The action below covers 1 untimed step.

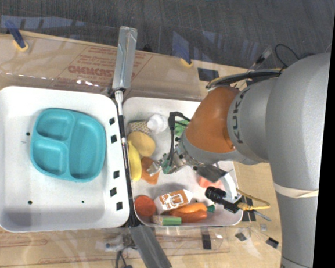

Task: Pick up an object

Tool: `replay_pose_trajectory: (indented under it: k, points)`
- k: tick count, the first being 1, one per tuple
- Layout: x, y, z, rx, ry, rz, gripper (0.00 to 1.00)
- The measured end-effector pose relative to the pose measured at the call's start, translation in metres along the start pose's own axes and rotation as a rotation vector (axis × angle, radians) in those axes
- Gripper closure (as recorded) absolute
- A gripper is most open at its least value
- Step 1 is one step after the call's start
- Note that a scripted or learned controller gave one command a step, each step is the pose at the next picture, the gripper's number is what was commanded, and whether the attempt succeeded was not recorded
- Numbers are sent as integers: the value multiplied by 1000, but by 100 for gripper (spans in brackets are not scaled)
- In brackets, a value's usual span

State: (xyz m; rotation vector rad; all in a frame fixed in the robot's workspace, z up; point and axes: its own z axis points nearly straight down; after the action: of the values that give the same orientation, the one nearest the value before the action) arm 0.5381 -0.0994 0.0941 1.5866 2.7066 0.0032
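The right bin [158, 105] holds a heap of small things. My gripper [168, 162] hangs low in the middle of this bin, under the orange wrist band. Just to its left are a small orange piece [151, 171], a yellow banana [134, 164] and a rounded yellow fruit [143, 141]. Nearer the front lie a white and orange packet [172, 200], an orange carrot [194, 209], a red ball-like fruit [144, 204] and a green marker [169, 220]. A white bottle [155, 122] sits at the back. I see nothing lifted clear of the heap.
The left bin [10, 204] holds a teal divided plate [68, 144]. A grey bar [125, 57] runs back from the wall between the two bins. The arm's bulk covers the right bin's right side. A green item [183, 126] peeks out behind the wrist.
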Motion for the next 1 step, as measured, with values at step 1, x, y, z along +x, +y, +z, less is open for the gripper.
replay_pose_trajectory:
  k: [1]
  points:
    - [0,0,-10,1,1,-2,100]
